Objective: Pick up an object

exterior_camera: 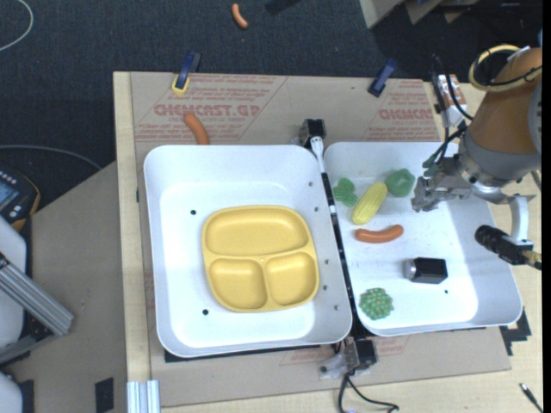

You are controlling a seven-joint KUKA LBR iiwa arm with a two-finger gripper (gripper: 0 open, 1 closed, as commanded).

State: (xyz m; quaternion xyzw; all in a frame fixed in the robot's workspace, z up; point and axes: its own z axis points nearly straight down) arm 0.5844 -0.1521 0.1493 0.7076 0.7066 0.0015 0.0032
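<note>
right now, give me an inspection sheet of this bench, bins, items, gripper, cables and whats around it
surface: cardboard-covered bench bearing a left bin and a right bin, both white, side by side
job's things: right bin holds a toy corn cob, toy sausage, broccoli floret, black block, two green pieces
clutter: yellow divided tray in left bin; orange sausage on the cardboard
grippers: gripper low over right bin's far side, beside the green piece; jaws' state unclear
cables: wires at the near edge between bins
surroundings: dark floor, small orange piece on it
</note>
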